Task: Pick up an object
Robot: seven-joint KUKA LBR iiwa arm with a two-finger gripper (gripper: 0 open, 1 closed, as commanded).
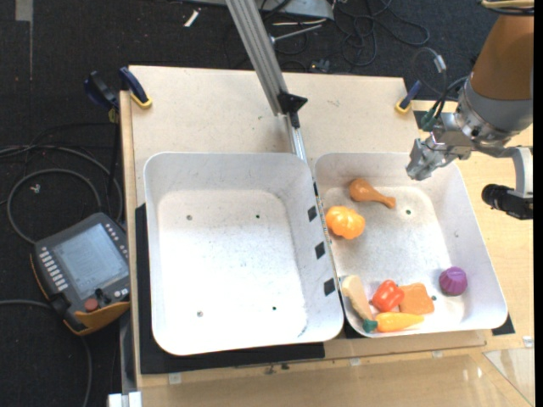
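Arm [501, 66], upper right of the frame: a wide orange band is seen over a rounded grey wrist section. Dark cables are looped along its left side. Gripper [422, 166]: a small grey metal assembly, mounted below the wrist on a pale flange.

Bright, even overhead light, soft shadows, slightly grainy, sharp throughout.

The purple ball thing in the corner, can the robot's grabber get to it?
Probably yes. The purple ball sits alone near the right bin's wall, nothing on top. The gripper hovers above the bin's far edge.
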